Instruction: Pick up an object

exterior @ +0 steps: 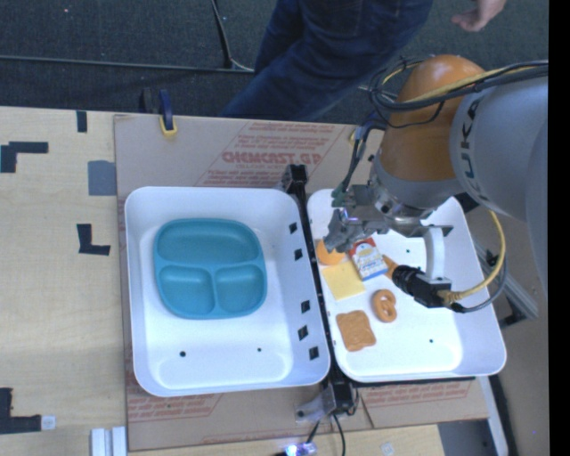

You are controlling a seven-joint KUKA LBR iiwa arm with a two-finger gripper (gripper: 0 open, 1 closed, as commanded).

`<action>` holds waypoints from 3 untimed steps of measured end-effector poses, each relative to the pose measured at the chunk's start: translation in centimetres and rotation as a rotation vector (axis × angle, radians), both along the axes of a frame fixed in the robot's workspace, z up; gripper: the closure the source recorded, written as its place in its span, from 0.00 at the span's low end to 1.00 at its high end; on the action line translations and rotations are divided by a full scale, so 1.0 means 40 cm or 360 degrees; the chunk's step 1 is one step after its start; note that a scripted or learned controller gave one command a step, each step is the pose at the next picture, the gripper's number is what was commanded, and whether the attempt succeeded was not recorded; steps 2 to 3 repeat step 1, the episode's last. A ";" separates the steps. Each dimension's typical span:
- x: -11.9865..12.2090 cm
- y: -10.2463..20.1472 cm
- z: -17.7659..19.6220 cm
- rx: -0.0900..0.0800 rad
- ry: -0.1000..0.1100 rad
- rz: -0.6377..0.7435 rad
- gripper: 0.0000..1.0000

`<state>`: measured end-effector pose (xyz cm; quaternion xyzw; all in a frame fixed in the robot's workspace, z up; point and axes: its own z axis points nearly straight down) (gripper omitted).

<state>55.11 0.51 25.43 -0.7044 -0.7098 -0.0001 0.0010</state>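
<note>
Camera view: smooth teal three-compartment plate (211, 268), flat square yellow slice (343, 281)

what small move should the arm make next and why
Probably a short descent: the gripper hangs over the right bin, just above the orange piece by the yellow slice, with nothing visibly grasped.

A pale wooden bench (53, 294) filled the scene, and black tape marks (89, 239) were scattered across its left side. A brown cardboard sheet (258, 156) with red printing lay flat over the bench. A yellow-tipped clamp (166, 114) sat at the sheet's back left corner. Beyond the bench ran dark grey carpet (107, 44), crossed by a thin cable (227, 40). A person in dark blue clothes (329, 44) stood at the back edge, one hand (481, 12) showing at top right.
</note>
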 end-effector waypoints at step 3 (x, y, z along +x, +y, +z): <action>-0.009 0.117 -0.004 -0.0001 0.0001 -0.0001 1.00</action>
